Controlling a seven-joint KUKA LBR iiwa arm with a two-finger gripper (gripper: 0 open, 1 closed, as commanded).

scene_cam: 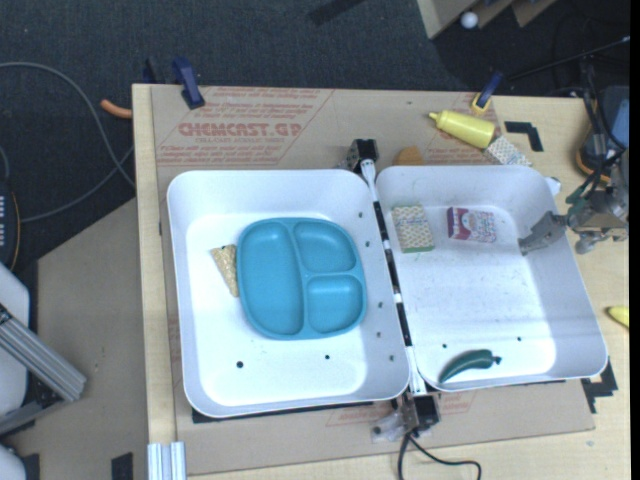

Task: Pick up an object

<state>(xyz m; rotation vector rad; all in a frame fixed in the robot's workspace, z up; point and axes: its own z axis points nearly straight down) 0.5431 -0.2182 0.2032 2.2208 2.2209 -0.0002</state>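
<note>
While parked at the right bin's (pixel 560 268) far edge — claw (pixel 545 233) state impossible to tell — could easily clip that wall or miss the small packet (pixel 471 225) lying flat just beside the sponge (pixel 412 228).

A yellow bottle (pixel 463 125) lies on the bench (pixel 280 118) beyond the right bin's far rim, a blue clamp (pixel 487 90) just behind it. Another blue clamp (pixel 186 81) grips the bench's far-left edge — printed red lettering (pixel 240 126) runs beside it. A black cable (pixel 60 158) loops over the dark floor (pixel 60 28) at left.
</note>
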